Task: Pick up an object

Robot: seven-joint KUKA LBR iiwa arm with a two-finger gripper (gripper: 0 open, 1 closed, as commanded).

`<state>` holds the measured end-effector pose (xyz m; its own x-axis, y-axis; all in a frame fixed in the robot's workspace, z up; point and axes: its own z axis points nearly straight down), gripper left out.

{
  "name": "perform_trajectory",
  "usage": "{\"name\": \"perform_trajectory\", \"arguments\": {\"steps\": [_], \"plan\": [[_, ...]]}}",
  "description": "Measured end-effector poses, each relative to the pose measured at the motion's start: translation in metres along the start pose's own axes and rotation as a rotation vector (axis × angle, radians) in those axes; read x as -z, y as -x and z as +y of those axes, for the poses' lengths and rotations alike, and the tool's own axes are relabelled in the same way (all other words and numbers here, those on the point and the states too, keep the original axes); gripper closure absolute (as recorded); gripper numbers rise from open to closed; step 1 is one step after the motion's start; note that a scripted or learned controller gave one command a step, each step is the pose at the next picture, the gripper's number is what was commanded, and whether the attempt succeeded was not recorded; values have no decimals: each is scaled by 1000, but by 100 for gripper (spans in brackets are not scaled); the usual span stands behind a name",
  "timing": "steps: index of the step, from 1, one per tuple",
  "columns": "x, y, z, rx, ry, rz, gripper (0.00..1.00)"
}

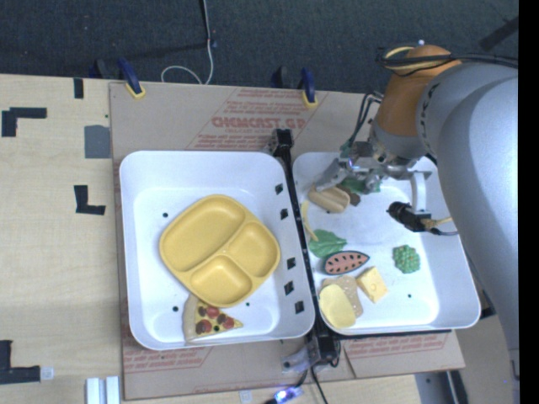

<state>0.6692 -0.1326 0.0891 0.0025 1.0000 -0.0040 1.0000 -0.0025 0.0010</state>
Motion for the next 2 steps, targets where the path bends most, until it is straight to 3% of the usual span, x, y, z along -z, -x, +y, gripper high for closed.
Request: {"name": "perform_trajectory", "arguments": {"steps": [1, 2], "plan": [[2, -25, -59, 0, 17, -2, 0], [2, -27, -123, 0, 20, 0, 0]]}}
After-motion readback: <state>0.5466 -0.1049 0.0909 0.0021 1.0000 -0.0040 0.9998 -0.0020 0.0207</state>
